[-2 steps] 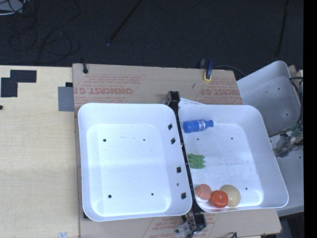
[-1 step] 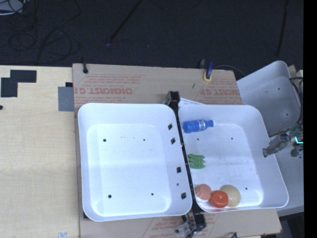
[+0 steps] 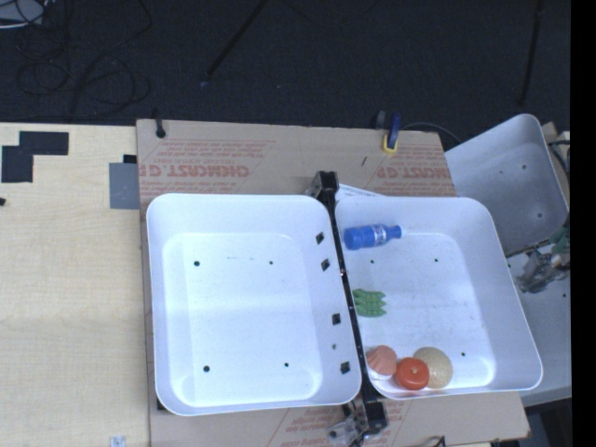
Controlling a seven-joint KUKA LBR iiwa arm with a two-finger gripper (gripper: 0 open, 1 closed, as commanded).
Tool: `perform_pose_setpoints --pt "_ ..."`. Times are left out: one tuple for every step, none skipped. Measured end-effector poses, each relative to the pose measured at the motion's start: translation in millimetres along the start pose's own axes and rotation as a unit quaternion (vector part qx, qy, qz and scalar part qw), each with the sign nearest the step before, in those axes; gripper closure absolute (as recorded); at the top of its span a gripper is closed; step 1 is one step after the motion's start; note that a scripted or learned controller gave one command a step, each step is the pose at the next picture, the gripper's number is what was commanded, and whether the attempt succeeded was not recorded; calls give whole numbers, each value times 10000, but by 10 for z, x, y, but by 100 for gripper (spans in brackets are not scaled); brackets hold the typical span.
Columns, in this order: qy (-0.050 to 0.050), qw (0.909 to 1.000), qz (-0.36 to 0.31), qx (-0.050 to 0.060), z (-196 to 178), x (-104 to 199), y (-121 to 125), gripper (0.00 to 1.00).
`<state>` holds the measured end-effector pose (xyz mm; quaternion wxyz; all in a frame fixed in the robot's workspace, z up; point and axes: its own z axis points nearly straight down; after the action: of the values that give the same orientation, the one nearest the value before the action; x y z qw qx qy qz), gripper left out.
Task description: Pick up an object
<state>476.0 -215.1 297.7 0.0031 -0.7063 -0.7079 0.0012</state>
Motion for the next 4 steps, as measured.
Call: perform_pose_setpoints --pt "-30 10000 3 -67 -929 14 -1 100" --pt "20 10000 12 52 559 31 -22 100" --pt "-7 10000 20 -16 478 12 -5 0" --pt "-11 10000 2 -22 647 16 373 0"
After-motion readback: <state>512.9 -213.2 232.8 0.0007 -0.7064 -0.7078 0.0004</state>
